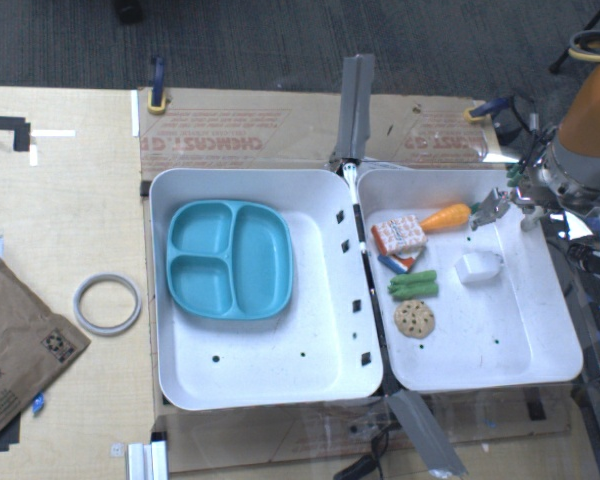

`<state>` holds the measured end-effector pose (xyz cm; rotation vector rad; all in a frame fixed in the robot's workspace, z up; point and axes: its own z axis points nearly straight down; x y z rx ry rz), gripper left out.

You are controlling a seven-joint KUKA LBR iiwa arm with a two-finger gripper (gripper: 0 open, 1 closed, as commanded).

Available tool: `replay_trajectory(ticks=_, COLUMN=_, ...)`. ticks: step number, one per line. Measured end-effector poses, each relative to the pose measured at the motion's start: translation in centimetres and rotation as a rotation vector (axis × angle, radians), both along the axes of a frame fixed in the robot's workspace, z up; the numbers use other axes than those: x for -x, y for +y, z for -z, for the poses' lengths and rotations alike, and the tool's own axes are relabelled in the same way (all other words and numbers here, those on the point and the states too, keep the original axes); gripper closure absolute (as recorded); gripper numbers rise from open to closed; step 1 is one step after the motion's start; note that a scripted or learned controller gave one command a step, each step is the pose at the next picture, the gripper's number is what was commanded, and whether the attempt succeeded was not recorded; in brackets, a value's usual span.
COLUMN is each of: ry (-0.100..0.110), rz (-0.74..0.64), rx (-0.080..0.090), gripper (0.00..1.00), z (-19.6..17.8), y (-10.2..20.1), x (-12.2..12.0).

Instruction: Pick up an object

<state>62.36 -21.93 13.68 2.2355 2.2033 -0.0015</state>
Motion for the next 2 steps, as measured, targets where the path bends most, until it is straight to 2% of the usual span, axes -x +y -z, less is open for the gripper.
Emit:
replay_trajectory(ticks=1, ry=0.002, rz=0.035, rx=-0.001, gripper=0.00, z=-1.0, y=0.6, x=3.1)
replay_trajectory(ticks=2, ry=-0.011, rz=-0.201, rx=0.004, gripper=0.00, z=3.0, y=2.2, x=-3.9)
